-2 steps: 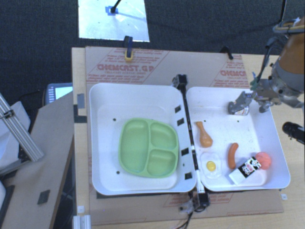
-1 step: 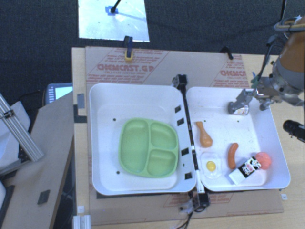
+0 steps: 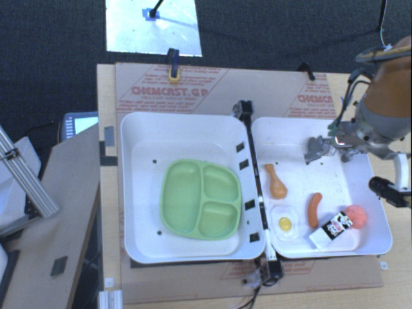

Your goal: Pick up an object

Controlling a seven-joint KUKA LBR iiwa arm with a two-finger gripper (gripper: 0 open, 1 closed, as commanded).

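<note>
The right bin (image 3: 380,240) holds an orange drumstick-shaped toy (image 3: 277,181), a red-orange sausage (image 3: 313,209), a fried egg (image 3: 284,224), a black-and-white milk carton (image 3: 333,228) and a pink round toy (image 3: 356,215). My gripper (image 3: 316,149) hangs over the upper part of this bin, above and to the right of the drumstick. It sits apart from every toy, with nothing seen between its fingers. The arm enters from the right edge.
The left bin (image 3: 138,140) carries a green divided plate (image 3: 201,199). A black divider (image 3: 252,172) with clips runs between the two bins. Cardboard lies under both bins. A shiny metal sheet (image 3: 153,18) lies at the back, and an aluminium rail (image 3: 26,179) stands at the left.
</note>
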